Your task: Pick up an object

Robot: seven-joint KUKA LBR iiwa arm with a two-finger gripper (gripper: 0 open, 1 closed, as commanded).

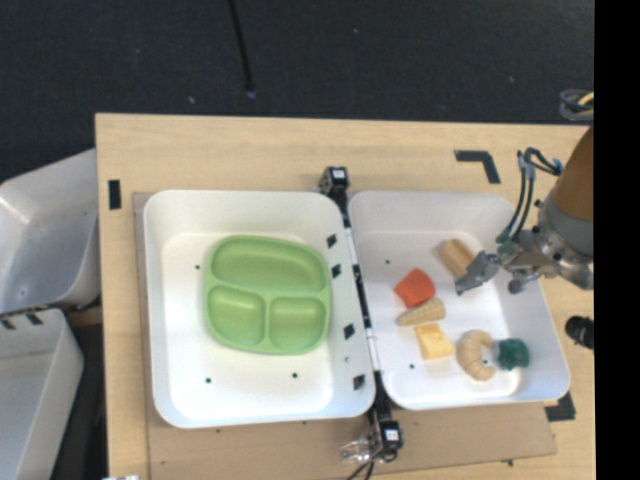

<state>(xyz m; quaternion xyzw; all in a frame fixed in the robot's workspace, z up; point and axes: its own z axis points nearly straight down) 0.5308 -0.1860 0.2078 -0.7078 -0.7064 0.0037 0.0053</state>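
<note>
Wooden bench [250,153], right bin [400,213], jaws [492,271] (spread wide) above tan block [457,257]

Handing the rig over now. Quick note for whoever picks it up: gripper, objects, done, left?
Gripper: over the right bin, near its right side, nothing seen between its fingers; open or shut can't be told from this view.
Objects, all in the right bin: tan cylinder just left of the gripper, orange-red block, pale wedge, yellow block, beige ring with a green piece beside it.
Left bin: green divided plate.
Done: arm is in over the bin.
Left: no object lifted yet; the pick is all to do.
</note>
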